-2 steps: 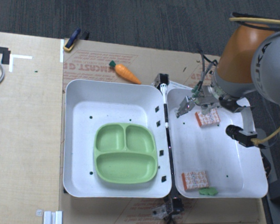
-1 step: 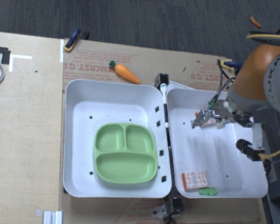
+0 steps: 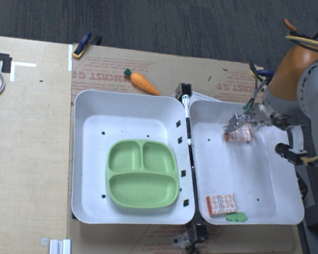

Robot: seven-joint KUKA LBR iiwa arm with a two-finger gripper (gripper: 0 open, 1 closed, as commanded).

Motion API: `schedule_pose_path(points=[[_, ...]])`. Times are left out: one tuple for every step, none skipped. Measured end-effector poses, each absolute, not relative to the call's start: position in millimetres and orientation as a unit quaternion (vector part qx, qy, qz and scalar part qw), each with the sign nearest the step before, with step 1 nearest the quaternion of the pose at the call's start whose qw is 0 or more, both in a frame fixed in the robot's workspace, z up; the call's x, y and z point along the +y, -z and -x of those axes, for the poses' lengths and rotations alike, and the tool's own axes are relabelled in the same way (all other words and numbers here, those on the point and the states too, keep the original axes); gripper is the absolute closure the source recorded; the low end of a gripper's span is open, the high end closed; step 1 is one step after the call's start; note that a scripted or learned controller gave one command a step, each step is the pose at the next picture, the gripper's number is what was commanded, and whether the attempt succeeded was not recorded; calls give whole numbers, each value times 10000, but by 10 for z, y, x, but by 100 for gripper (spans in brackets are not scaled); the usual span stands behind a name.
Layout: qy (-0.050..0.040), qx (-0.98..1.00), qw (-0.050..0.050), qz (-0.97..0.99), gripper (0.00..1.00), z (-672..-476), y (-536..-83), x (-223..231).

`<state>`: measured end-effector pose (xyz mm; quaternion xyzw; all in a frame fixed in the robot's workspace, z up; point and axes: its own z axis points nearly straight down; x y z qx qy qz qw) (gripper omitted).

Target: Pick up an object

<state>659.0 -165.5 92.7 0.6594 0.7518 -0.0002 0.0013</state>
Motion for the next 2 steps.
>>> schedule_pose_path(points=[[2,7528,27,-6582,100,-6597,-1031,-1656],[7,6018,4,-7986,100,-6589,-2294,-1290]])
